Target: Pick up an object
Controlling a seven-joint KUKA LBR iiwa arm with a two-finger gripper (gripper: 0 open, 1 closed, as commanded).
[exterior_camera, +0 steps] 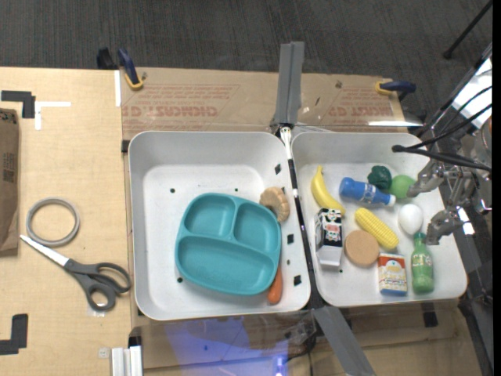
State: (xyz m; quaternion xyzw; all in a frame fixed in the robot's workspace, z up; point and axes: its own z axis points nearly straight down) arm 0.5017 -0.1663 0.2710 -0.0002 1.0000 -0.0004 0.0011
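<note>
Rightward, open pincer [440, 204] beside white egg [410, 218], green bottle [422, 265], corn [376, 228] crowding close.

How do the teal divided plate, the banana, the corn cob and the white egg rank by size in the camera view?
Largest to smallest:
1. teal divided plate
2. banana and corn cob, which look too alike to rank
3. white egg

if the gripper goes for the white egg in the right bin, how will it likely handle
The egg looks smooth and rounded, so it may slip between the fingers or roll when nudged. It sits among the corn and the green bottle, which would probably stop it rolling far.
</note>
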